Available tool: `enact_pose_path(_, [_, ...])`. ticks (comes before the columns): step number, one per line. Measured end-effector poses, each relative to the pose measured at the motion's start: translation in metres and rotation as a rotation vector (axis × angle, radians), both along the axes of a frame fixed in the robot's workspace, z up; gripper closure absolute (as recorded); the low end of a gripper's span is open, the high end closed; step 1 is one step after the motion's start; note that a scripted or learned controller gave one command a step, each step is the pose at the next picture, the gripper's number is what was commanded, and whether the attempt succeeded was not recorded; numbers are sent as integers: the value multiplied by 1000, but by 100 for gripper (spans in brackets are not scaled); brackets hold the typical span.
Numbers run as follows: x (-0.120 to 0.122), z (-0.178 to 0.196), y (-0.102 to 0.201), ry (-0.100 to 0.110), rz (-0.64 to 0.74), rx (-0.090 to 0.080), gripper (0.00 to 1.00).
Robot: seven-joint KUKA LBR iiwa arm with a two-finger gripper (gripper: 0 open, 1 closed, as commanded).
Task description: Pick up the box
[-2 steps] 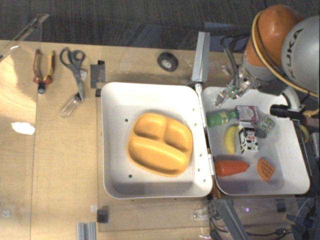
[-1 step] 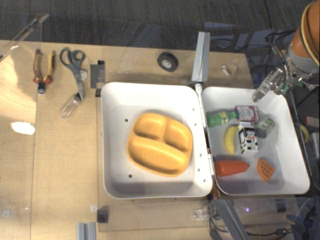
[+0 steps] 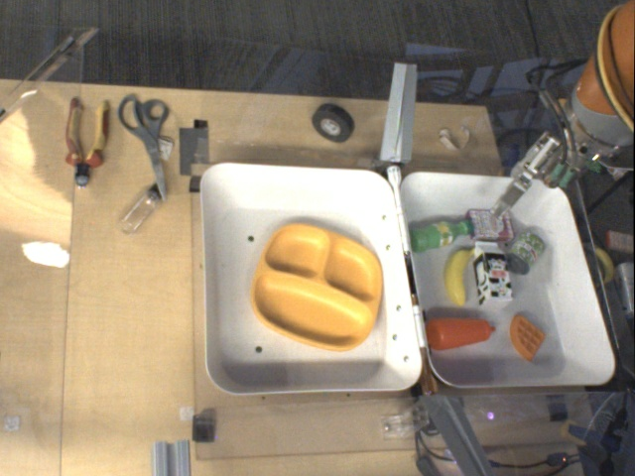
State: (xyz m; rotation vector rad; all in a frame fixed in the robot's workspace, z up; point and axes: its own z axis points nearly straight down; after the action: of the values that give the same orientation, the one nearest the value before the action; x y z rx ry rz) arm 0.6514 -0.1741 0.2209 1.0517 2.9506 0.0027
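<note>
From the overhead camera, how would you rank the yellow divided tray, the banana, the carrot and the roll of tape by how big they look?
Largest to smallest as they look in the camera view:
1. yellow divided tray, by far
2. carrot and banana, too alike to rank
3. roll of tape, though it lies farther from the camera, so this is unsure

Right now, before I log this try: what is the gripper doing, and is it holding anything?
Gripper: over the right bin, just above the box; open or shut cannot be told, and nothing visibly held.
</note>
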Motion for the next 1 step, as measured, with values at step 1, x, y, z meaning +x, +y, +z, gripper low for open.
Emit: enact_pose_path(1, [7,-133,-23,12,58,-1,0])
